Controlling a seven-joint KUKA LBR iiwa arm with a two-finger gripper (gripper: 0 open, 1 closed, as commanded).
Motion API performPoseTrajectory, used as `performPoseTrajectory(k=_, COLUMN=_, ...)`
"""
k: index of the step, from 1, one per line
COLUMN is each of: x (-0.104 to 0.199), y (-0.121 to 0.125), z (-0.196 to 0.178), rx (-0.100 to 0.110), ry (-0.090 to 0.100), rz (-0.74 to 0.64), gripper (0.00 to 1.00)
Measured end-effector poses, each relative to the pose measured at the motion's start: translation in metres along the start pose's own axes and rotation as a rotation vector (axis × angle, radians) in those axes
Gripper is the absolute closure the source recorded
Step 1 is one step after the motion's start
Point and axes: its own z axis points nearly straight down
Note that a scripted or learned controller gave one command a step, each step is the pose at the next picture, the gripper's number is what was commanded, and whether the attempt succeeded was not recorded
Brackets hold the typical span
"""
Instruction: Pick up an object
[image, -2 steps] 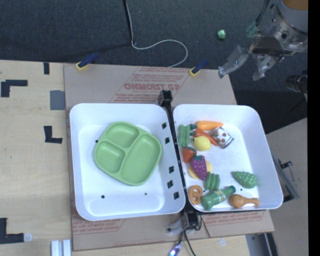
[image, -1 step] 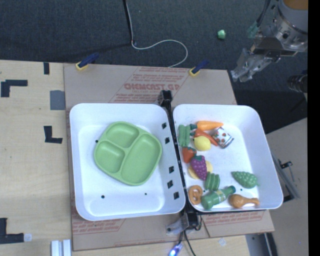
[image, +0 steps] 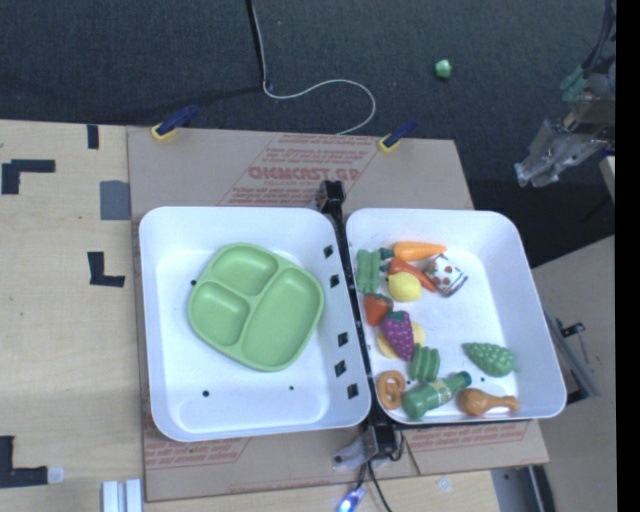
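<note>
beside the yellow lemon lie purple grapes.

At two o'clock the gripper is blurred, and we cannot tell how its fingers stand; the arm behind it is cut off by the right edge. In the right bin the toys overlap: the purple grapes hide part of a yellow piece beneath. At twelve o'clock the white cable leaves the top edge.
</note>
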Motion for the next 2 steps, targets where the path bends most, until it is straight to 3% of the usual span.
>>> performPoseTrajectory(k=1, x=-0.042, y=-0.081, z=-0.014, rx=0.0, ry=0.0, rz=0.002, gripper=1.0)
performPoseTrajectory(k=2, x=-0.1, y=-0.078, z=0.038, rx=0.006, ry=0.001, rz=0.001, gripper=1.0)
